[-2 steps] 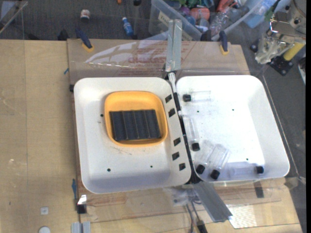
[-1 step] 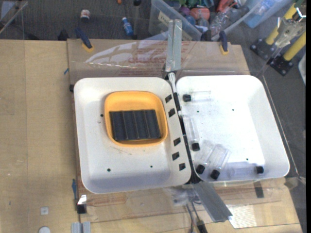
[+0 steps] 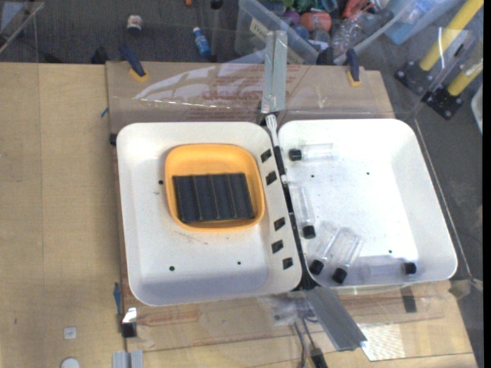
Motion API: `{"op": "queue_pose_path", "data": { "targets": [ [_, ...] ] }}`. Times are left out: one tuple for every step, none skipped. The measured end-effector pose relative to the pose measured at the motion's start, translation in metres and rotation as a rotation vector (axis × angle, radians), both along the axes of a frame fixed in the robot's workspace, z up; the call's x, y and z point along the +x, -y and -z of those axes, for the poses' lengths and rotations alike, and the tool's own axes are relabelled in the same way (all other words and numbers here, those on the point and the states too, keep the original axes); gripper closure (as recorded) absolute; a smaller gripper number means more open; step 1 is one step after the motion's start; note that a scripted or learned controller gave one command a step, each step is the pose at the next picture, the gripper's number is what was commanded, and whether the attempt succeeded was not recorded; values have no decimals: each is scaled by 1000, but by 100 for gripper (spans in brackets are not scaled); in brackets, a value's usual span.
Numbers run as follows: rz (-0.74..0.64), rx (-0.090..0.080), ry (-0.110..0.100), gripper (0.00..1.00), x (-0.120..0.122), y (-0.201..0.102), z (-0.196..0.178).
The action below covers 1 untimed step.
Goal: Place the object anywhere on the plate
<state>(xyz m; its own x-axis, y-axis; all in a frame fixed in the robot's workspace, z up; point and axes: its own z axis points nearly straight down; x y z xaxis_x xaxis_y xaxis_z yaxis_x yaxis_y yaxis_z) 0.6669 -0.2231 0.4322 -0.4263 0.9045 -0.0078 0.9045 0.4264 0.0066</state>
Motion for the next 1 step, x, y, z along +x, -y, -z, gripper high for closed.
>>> {"op": "queue_pose_path", "data": {
  "targets": [
    [-395,-3,0,100,1,-1,-6]
  ]
}}
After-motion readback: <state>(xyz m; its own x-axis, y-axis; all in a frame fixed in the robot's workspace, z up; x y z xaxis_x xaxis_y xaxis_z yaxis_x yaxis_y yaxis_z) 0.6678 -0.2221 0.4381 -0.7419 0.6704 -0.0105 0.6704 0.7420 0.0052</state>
